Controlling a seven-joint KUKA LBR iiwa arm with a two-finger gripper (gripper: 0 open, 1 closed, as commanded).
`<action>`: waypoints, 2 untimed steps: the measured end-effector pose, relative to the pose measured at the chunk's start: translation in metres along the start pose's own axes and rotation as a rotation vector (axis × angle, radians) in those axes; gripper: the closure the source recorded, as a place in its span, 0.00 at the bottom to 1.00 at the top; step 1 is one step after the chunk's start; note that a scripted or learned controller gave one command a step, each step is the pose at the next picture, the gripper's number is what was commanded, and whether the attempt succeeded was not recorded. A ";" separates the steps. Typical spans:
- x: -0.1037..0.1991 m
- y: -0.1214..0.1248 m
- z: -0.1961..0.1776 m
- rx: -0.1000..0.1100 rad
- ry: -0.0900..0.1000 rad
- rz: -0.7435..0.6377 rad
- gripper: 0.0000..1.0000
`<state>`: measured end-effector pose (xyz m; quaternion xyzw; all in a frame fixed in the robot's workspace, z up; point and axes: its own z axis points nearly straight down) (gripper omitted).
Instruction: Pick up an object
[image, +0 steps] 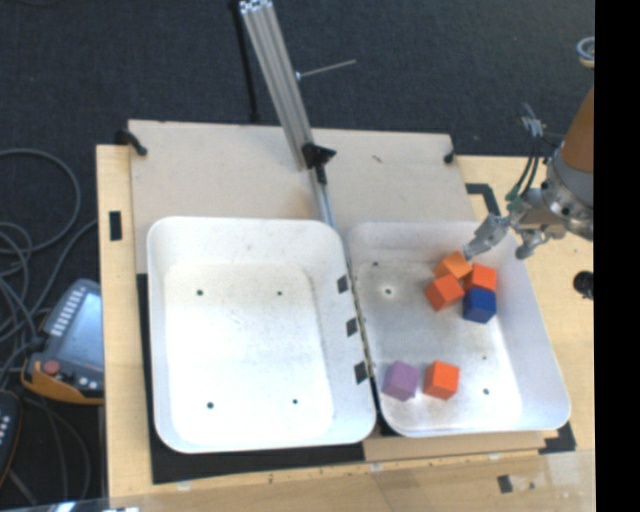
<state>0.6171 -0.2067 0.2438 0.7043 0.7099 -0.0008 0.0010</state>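
Observation:
The right bin (520, 400) holds several small blocks. Toward its far right, an orange block (455, 265), two red-orange blocks (445, 291) (485, 277) and a blue block (479, 304) sit bunched together. Near the front lie a purple block (401, 380) and another red-orange block (441, 379), side by side. My gripper (503, 244) hangs over the bin's far right rim, just above and behind the cluster. Its fingers are spread open with nothing between them, and the left fingertip (481, 240) is close above the orange block.
The left bin (250, 335) lies beside the right one, with clips along the shared edge. A slanted metal rail (285, 95) rises from the back of the bench. Cables and a handheld pendant (70, 340) lie off the bench's left side.

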 end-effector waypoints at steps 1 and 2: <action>0.008 0.046 0.124 -0.007 -0.002 0.002 0.00; 0.006 0.045 0.110 -0.007 -0.004 -0.001 1.00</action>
